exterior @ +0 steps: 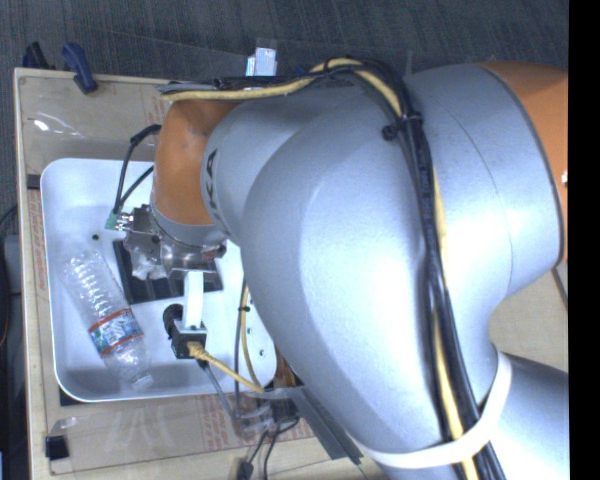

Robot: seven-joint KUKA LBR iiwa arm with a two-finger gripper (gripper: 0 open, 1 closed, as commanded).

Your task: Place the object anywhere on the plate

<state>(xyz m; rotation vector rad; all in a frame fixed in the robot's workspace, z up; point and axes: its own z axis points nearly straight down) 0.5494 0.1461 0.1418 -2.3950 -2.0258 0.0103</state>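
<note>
Arm [380,258] fills most of the view, grey body with an orange band, 1 yellow cable along it. Landmark: white bin [60,188] at left. The arm reaches down into this bin, wrist over its middle. Gripper [145,258] sits low in the bin, dark parts against the white floor; cannot tell how far it is open or whether it has anything. Plastic water bottle [105,313], clear with a blue label, lies flat on the bin floor just beside the gripper, toward the bin's near-left corner. Probably the object. Plate can't be made out.

Risks, as judgement: bottle is round and slick, could roll or squirt out of a pinch; a thin crushable wall may slip; the arm hides the drop zone.
</note>
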